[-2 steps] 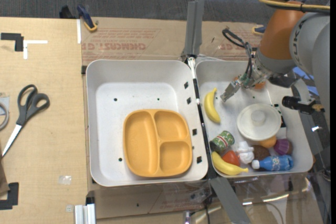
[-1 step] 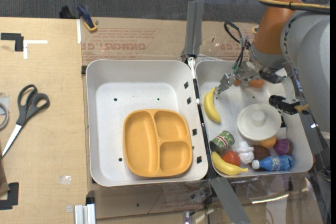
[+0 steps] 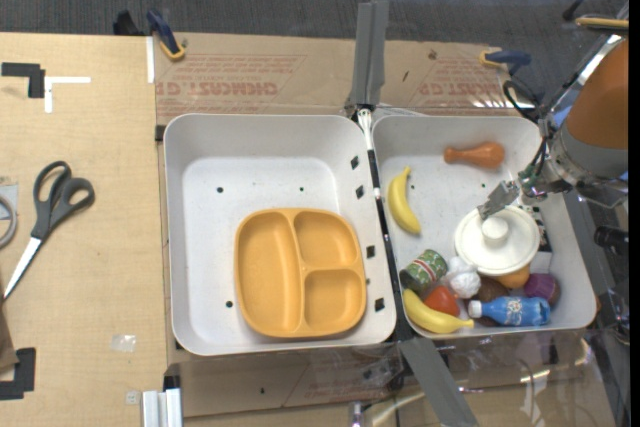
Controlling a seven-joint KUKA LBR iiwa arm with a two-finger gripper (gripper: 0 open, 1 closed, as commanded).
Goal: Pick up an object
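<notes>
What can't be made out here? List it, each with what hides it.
- Gripper, camera view: too small and dark to tell its state.
- Arm: cut off by the right edge.
- Purple object: partly hidden behind the white lidded pot.
- Red object: partly covered by a banana.

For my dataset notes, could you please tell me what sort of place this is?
Probably a robotics lab bench for grasping trials: two white bins clamped over cardboard, toy food such as a banana, and a robot arm reaching in.
</notes>
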